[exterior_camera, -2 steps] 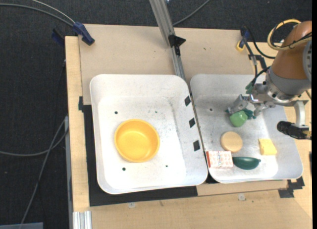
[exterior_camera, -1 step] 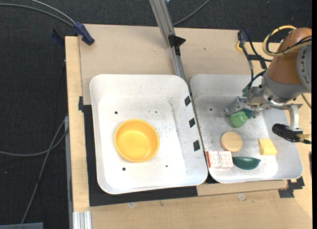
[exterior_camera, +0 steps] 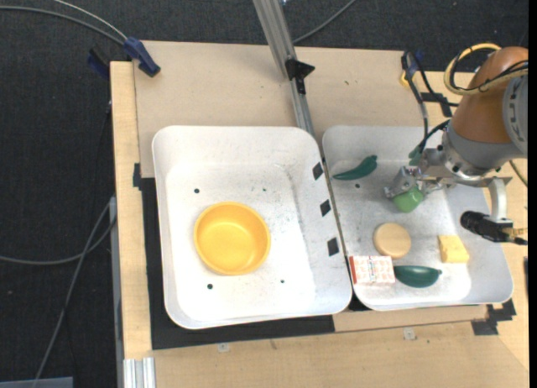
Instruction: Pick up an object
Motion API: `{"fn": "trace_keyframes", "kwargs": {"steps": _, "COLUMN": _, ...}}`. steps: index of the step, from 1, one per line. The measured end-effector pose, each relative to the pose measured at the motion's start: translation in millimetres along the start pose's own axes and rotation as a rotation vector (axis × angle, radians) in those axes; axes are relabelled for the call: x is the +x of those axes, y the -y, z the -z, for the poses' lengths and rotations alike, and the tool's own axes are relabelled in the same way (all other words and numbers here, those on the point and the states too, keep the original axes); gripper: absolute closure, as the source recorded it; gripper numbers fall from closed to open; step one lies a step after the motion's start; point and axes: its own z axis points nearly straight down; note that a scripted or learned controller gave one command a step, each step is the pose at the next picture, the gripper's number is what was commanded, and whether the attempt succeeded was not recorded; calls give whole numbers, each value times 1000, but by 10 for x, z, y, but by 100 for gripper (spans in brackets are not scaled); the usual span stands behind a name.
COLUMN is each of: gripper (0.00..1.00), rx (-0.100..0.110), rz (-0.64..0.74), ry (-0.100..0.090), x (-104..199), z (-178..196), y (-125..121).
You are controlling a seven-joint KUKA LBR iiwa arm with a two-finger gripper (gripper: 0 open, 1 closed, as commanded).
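My gripper (exterior_camera: 406, 187) hangs low over the upper middle of the right bin (exterior_camera: 366, 208), reaching in from the right under the grey and orange arm (exterior_camera: 487, 122). A small light green round object (exterior_camera: 409, 201) lies directly under its tip and touches it. A dark green curved pepper (exterior_camera: 357, 168) lies just to the left of the gripper. Nearer the front are a tan round disc (exterior_camera: 392, 239), a yellow block (exterior_camera: 453, 249), a dark green oval piece (exterior_camera: 417, 275) and a red and white box (exterior_camera: 371, 270).
The left bin (exterior_camera: 243, 159) holds a yellow bowl (exterior_camera: 231, 238). A black part (exterior_camera: 484, 225) sticks in at the right bin's right side. A metal pole (exterior_camera: 277, 25) slants up from between the two bins. Cables trail near the arm.
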Motion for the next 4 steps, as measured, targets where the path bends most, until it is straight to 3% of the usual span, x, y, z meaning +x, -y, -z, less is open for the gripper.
{"fn": "trace_keyframes", "kwargs": {"steps": 2, "gripper": 100, "rx": -20, "rz": 2, "ry": 8, "x": 44, "z": 1155, "y": -35}}
{"fn": "trace_keyframes", "kwargs": {"steps": 3, "gripper": 100, "rx": -13, "rz": 2, "ry": 8, "x": 45, "z": 1101, "y": -44}}
{"fn": "trace_keyframes", "kwargs": {"steps": 4, "gripper": 100, "rx": 0, "rz": 8, "ry": -1, "x": 643, "z": 1216, "y": 125}}
